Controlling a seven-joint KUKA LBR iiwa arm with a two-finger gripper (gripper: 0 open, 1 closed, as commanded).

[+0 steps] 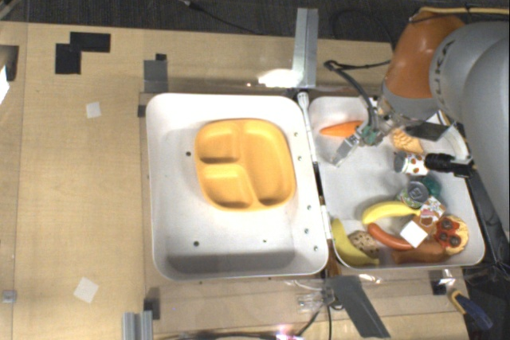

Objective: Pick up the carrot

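Note:
The orange carrot [338, 128] lies at the back left of the right white bin [351, 187], close to the wall between the two bins. My gripper [348, 146] reaches in from the right and hangs low just in front of the carrot, its tip touching or almost touching the carrot's near side. The grey arm with its orange band [414, 64] rises behind it at the right and hides part of the bin's back right corner.
The left bin [171, 235] holds a yellow divided plate [242, 163]. Several toy foods crowd the right bin's front and right side: a banana [389, 211], a sausage [389, 237], a second banana [349, 244], a bread piece [407, 142] and small items.

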